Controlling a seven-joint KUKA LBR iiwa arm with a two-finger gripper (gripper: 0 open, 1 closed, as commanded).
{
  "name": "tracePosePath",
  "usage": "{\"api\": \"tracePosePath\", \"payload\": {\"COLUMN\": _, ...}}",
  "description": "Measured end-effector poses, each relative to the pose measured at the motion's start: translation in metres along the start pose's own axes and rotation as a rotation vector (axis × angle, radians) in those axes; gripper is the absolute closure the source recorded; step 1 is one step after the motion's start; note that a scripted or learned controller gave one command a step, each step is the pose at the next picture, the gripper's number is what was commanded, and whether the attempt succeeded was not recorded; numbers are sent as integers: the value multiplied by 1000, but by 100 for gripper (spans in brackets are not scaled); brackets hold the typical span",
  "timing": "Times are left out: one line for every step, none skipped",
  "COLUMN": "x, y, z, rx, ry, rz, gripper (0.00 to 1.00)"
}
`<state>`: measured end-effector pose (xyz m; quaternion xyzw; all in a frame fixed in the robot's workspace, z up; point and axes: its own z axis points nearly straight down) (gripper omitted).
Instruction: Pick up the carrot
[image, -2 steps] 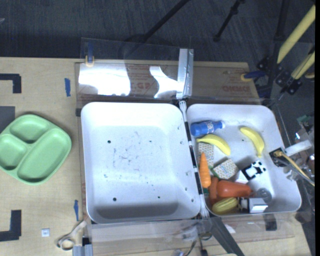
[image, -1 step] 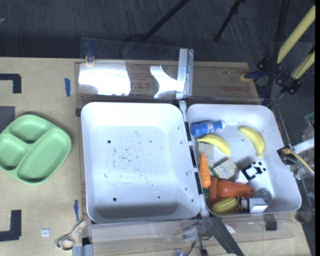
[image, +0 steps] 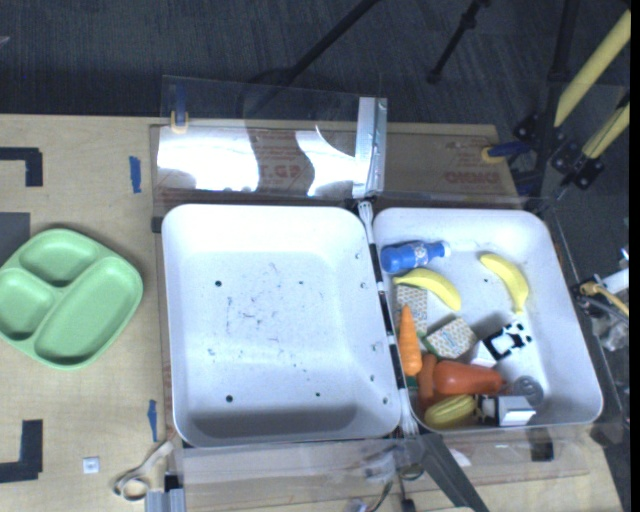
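Carrot: slim orange plastic carrot, against right bin's left wall.
Neighbours: red-orange pepper-like toy touching; yellow banana just above.
Risk: wall blocks fingers; neighbour grabbed instead.
Gripper: state cannot be told.

A dark carpeted floor lies beyond the pale wooden bench, with glare behind.

Wooden bench, 2 white bins, green plate

Faint reddish print runs across the brown cardboard panel standing behind the right shallow white bin, too blurred to read any word
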<state>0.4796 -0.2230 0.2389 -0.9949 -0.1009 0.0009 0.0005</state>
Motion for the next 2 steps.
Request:
{"api": "tracePosePath", "payload": {"x": 0, "y": -1, "z": 35, "rx": 2, "ry": -1, "rz": 0, "gripper": 100}}
{"api": "tracePosePath", "payload": {"x": 0, "y": 0, "z": -15, "rx": 0, "ry": 0, "rz": 0, "gripper": 100}}
